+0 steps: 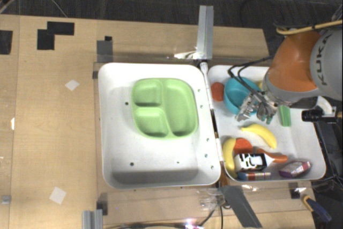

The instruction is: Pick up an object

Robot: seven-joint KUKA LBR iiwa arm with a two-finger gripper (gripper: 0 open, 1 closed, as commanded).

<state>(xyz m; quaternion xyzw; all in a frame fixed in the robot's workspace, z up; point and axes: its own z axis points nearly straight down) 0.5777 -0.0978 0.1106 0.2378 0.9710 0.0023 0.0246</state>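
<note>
My gripper [256, 111] hangs open over the middle of the right bin [313, 139], with nothing between its fingers. It is just right of a teal cup [235, 95] and just above a yellow banana [261, 134]. A small red object [217, 91] lies left of the cup, and a green block [284, 116] sits right of the gripper. Along the bin's front lie a yellow piece [229, 150], a red-orange piece [244, 143], a black-and-white bottle [252, 161], an orange stick [276, 157] and a purple object [295, 169]. The arm's orange band [292, 64] hides the bin's back right part.
The left bin [115, 131] holds a light green divided plate [163, 107]. A metal post [205, 32] stands behind the wall between the bins. Black cables [249, 68] loop from the wrist over the back of the right bin.
</note>
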